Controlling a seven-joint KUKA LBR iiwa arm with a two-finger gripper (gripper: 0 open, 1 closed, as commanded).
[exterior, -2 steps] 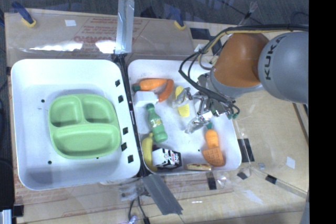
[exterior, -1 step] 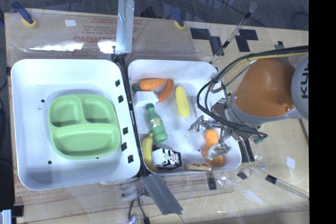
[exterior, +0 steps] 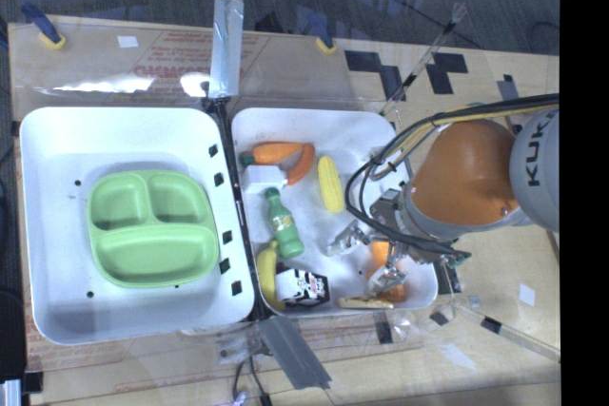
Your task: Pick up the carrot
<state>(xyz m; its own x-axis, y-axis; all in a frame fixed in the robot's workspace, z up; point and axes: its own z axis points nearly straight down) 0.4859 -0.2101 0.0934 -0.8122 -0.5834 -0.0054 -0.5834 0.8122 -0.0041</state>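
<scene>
Two bins: the carrot lies at the right bin's far-left end, well apart from the gripper at the near-right. Finger state: cannot tell. Travel far-left, then descend squarely over it.

Carrot in the right bin

Orange, tapered, with a green stub at its left end, it lies flat and roughly level near the bin's far wall, its right end touching a curved orange-red piece.
</scene>
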